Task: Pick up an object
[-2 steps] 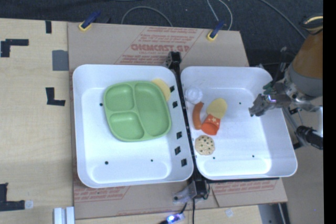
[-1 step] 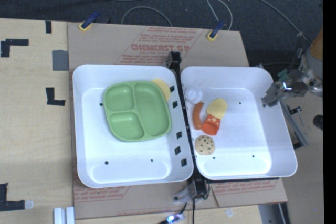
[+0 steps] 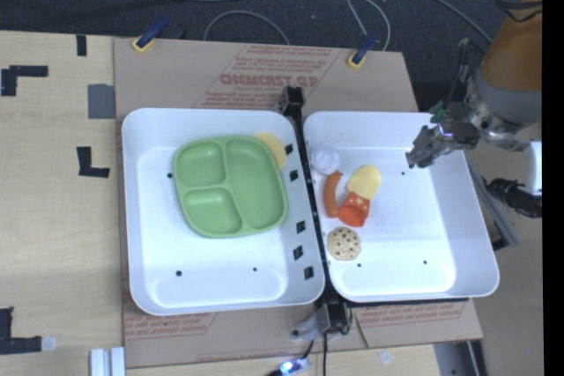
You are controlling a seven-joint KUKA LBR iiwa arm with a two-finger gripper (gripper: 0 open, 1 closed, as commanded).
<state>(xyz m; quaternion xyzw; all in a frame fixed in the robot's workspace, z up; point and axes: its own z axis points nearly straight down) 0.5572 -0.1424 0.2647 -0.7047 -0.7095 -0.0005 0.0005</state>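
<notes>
Toys clustered in the right bin (image 3: 458, 216) looked light and rigid, so I favoured pinching the orange sausage (image 3: 332, 192) across its middle; gripper (image 3: 421, 151) hovered, its spread beyond my telling.

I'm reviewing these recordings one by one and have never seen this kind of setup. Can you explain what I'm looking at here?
One camera looks down at a slant on a bench with two shallow white bins. The grey and orange machine at the right is a robot arm; its claw hangs over the right bin, with nothing visibly in it. That bin holds small toy foods near its left side: a cookie, an orange sausage, a yellow piece on a red one, and something whitish. The left bin holds a green divided plate with a yellow piece at its corner.
</notes>
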